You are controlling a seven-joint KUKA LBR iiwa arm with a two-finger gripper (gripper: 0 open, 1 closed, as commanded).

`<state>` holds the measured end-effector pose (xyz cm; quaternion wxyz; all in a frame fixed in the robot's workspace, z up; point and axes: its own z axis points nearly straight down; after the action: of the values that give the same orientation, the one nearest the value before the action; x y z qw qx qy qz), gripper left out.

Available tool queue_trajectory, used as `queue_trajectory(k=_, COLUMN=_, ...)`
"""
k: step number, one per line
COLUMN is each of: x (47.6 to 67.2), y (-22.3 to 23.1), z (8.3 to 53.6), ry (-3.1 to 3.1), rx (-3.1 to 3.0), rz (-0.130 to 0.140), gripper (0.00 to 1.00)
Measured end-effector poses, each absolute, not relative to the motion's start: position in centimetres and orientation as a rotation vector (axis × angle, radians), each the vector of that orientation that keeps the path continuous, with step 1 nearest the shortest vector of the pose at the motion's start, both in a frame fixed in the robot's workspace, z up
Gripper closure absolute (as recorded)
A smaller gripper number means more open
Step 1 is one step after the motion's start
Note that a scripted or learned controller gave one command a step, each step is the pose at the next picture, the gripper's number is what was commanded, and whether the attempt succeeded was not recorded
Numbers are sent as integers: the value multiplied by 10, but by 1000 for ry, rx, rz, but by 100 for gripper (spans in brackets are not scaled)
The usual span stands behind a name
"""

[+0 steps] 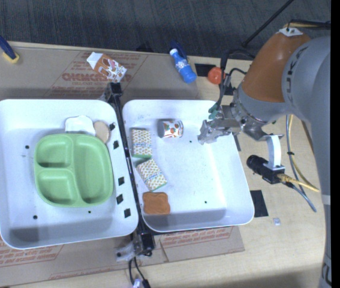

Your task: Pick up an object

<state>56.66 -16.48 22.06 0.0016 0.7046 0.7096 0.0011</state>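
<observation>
The right bin (229, 185) holds a small white cup with red marks (171, 128) lying near its far edge. Two patterned packets (141, 141) (151, 174) lie along the bin's left wall, and a brown toast-like piece (156, 203) sits at the near left corner. My gripper (208, 134) hangs over the bin's right side, a short way right of the cup and apart from it. Nothing shows between its tips. The grey arm with its orange band (271, 71) reaches in from the right.
The left bin (8, 161) carries a green divided plate (74, 170), a white item (78, 123) and a tan disc (102, 131). Behind the bins lie a blue bottle (183, 66), a red ball (215, 74) and a small carton (107, 66).
</observation>
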Motion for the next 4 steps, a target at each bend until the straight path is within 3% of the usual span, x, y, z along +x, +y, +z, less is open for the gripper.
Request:
queue_trajectory(k=1, x=589, y=-144, z=214, ry=2228, rx=2215, rz=0, gripper=100)
queue_trajectory(k=2, x=582, y=-71, z=214, ry=2232, rx=2215, rz=-3, gripper=100)
queue_trajectory(k=3, x=511, y=-68, z=235, ry=2228, rx=2217, rz=-4, gripper=100)
queue_trajectory(k=4, x=476, y=-80, z=206, ry=2231, rx=2215, rz=-5, gripper=100)
